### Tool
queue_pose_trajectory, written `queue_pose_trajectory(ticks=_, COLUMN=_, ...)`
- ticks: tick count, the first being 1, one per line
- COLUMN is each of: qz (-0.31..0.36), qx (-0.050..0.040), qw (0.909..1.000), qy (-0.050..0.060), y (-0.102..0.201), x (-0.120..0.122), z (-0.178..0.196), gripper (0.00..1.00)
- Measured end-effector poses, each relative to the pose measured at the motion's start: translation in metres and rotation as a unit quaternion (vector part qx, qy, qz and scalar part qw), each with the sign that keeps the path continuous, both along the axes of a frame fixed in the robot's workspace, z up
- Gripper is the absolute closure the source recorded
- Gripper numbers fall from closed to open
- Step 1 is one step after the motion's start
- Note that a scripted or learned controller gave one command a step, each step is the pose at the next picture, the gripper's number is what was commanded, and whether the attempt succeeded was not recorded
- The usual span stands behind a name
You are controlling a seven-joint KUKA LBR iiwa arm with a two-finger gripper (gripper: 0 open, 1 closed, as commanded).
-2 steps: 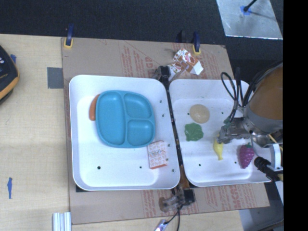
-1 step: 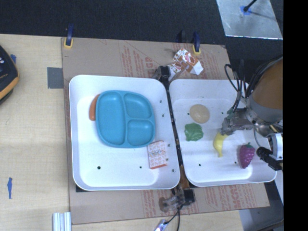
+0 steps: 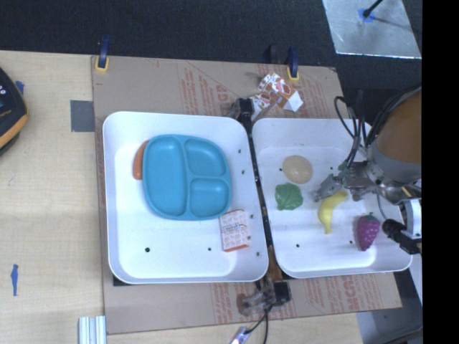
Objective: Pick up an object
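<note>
Yellow banana point(image 3: 328, 211) lies in the right bin point(image 3: 315, 265), just below the hand point(image 3: 331, 187). We cannot tell whether the hand grips anything. We judge the pick not yet done: banana, green piece point(image 3: 288, 196), purple fruit point(image 3: 366, 231) all rest.

An orange thing point(image 3: 137, 161) is peeking out from under the blue divided plate point(image 3: 188, 176), mostly hidden, so no idea what it is. Left of that plate, a black-and-yellow device point(image 3: 10, 115) is getting chopped off by the frame edge.
</note>
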State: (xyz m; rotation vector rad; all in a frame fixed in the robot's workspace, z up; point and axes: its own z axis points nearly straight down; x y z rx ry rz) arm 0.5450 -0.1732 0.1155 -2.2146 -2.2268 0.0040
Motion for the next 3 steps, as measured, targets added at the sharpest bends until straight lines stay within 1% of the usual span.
queue_pose_trajectory(ticks=1, qz=0.000, qx=0.0003, qw=1.0000, qy=0.001, y=0.031, x=-0.018, z=-0.020, gripper=0.00)
queue_pose_trajectory(ticks=2, qz=0.002, qx=-0.0004, qw=1.0000, qy=0.002, y=0.030, x=-0.018, z=-0.010, gripper=1.00)
queue_pose_trajectory(ticks=3, qz=-0.001, qx=0.0011, qw=1.0000, qy=0.000, y=0.107, x=0.066, z=0.077, gripper=1.00)
